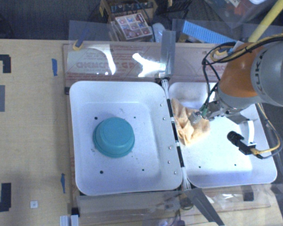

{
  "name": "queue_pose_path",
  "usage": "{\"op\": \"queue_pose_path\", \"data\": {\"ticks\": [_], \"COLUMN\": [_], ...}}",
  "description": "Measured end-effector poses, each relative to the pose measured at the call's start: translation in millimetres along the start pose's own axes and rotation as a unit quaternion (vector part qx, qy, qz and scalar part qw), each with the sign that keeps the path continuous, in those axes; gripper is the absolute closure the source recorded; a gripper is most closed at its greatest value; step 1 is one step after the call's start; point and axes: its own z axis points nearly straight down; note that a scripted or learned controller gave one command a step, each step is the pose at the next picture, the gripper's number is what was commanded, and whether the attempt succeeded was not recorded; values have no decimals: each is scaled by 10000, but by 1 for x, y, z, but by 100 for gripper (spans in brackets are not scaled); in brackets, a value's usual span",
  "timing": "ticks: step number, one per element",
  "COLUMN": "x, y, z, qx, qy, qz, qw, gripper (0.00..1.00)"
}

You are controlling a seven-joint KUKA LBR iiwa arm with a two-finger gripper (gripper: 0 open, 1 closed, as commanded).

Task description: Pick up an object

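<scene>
Bench item, two shallow white plastic bins sitting side by side. Left bin (85, 173) is holding one teal round plastic bowl (114, 136), turned upside down, lying left of that bin's middle and well apart from the arm. Right bin (236, 173) is holding one crumpled tan cloth (191, 126), bunched against its left wall toward the far side, its long axis running roughly far-to-near along that wall.

Grey arm with orange band is reaching in from the right, its two-finger gripper (201, 118) lying at the cloth's right edge and touching or just overlapping the folds there. Jaw state: cannot tell (the fingertips are merging with the fabric, and no gap or pinched fold is resolving).

Relation governing the coming move: the bulk of the cloth is lying left and slightly near of the gripper, pressed toward the wall between the bins. Judgement: the cloth is the likelier target, the bowl being a whole bin away; whether any fabric is actually sitting between the fingers is not determinable here.
</scene>
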Motion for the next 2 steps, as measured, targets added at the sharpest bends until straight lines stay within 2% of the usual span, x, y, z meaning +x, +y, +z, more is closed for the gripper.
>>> {"op": "queue_pose_path", "data": {"ticks": [1, 2], "x": [-2, 44], "y": [1, 59], "z": [-11, -95], "qx": [-23, 21], "qy": [-6, 10], "qz": [24, -1451], "qw": [10000, 9894], "gripper": [100, 100]}}
